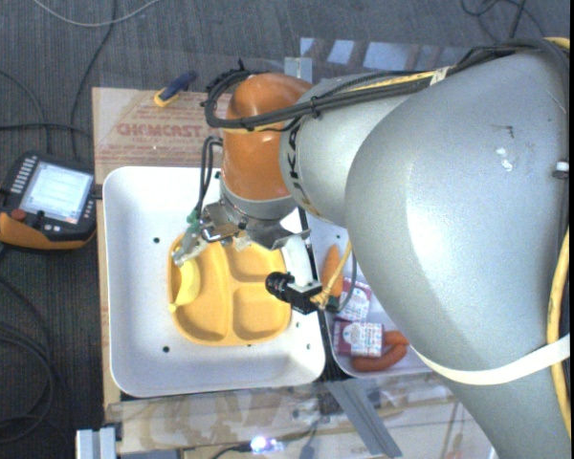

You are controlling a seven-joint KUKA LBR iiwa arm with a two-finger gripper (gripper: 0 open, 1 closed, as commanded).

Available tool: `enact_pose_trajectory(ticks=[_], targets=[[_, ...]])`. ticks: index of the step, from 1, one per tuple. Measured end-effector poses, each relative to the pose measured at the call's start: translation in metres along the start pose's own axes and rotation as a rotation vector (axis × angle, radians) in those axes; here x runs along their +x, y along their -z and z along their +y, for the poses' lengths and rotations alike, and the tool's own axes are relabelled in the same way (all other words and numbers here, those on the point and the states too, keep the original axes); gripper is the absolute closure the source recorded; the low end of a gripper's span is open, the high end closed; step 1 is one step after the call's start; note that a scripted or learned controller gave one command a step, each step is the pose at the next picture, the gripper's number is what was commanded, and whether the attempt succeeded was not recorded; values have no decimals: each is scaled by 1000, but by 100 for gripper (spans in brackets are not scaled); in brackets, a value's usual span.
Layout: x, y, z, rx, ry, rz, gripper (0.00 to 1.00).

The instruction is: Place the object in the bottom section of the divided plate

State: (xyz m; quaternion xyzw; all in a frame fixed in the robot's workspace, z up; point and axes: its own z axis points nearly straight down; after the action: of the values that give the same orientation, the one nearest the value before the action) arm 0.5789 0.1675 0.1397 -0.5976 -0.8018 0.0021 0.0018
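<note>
Camera view shows the yellow divided plate (231,299) lying in the left white bin (134,285), with the claw (199,239) over its upper-left rim, grip state unclear.

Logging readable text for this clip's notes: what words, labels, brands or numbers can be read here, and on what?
Red print on the cardboard sheet under the bins: blurred, not readable.
Black letters on the arm beside the orange band: partly hidden, not readable.
Packet labels in the right bin: too small.
Handheld pendant screen: washed out.
</note>
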Motion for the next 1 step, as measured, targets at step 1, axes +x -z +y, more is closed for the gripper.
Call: enact_pose_trajectory(ticks=[1], targets=[[0,0,0,0,0,0,0]])
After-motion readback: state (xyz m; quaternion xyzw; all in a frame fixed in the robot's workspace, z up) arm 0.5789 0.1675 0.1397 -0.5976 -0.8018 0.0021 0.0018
